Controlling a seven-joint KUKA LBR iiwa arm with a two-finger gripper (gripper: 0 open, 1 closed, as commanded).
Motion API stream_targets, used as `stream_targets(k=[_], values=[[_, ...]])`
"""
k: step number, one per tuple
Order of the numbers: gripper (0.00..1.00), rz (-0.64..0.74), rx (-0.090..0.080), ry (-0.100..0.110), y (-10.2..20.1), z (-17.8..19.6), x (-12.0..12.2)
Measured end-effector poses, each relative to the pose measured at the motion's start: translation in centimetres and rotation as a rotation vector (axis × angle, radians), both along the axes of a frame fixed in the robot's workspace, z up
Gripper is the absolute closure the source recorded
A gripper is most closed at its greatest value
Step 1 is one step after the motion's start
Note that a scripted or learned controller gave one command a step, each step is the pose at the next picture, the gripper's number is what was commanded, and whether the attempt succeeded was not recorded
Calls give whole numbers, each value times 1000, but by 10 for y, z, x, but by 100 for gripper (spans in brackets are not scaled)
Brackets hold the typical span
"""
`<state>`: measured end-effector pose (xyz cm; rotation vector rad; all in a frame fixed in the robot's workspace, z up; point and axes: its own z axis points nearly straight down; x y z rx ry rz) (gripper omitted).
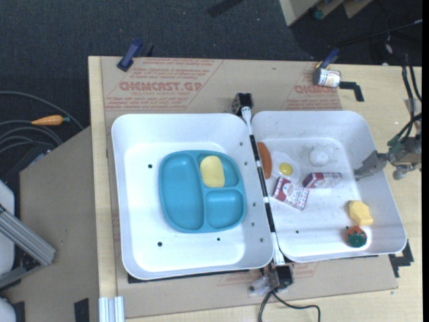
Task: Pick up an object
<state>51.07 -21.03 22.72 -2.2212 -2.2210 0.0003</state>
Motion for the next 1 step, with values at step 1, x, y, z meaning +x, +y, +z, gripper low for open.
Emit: stream_targets(k=[1], values=[[0, 1, 2, 4, 52, -116, -22]])
